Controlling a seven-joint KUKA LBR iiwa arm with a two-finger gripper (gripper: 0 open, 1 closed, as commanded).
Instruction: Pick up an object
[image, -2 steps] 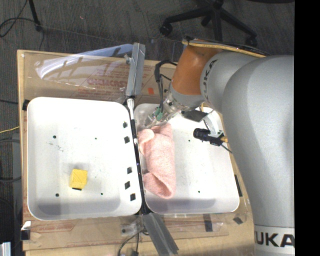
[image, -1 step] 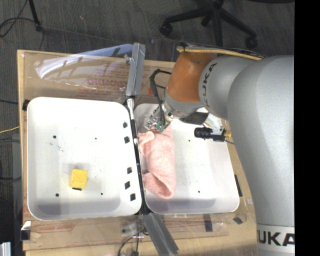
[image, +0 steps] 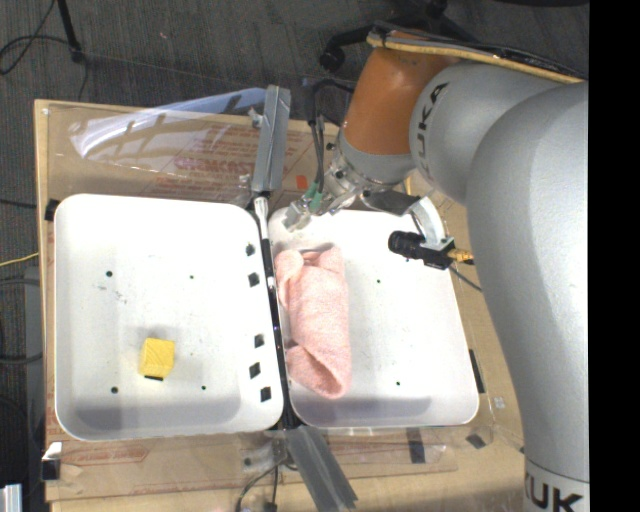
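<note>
A pink folded cloth (image: 316, 318) lies along the left side of the right bin (image: 420, 340). In the left bin (image: 150, 270) a small yellow block (image: 157, 357) rests near the front left. My gripper (image: 303, 210) hangs over the far left corner of the right bin, just above the cloth's far end. The grey arm with its orange band (image: 395, 95) covers the bin's far right part. I see nothing held by the gripper.
A metal divider bar (image: 268, 150) runs back from between the bins. Clear plastic sheeting (image: 170, 140) lies behind the left bin. A black cable fitting (image: 420, 247) sticks out from the wrist over the right bin.
</note>
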